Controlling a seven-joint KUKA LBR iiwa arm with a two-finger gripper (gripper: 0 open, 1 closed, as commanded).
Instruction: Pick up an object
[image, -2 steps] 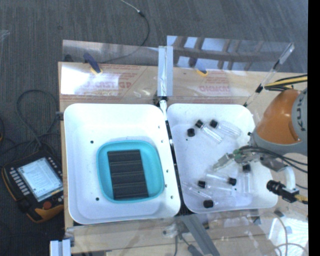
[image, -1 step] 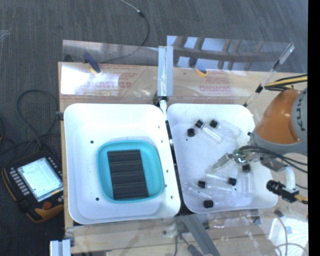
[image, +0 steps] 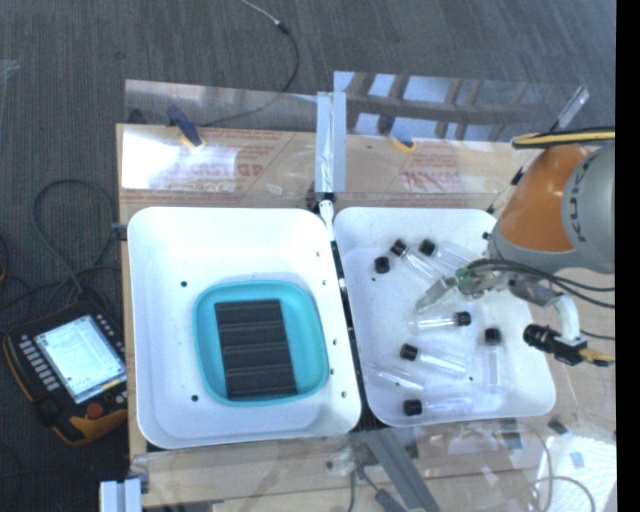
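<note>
In the right bin, clear vials with black caps lie scattered from the near edge to the far corner. The pincer hovers low among them, just above one vial; whether it is spread or pressed together, I cannot tell. The left bin holds a teal tray.

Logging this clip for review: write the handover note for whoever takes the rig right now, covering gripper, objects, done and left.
Gripper: low over the right bin, among the vials; finger state unclear, nothing seen held.
Objects: clear black-capped vials lie scattered in the right bin. The left bin holds a teal tray with a black insert.
Done: no pick confirmed.
Left: grasp one object and lift it.
</note>
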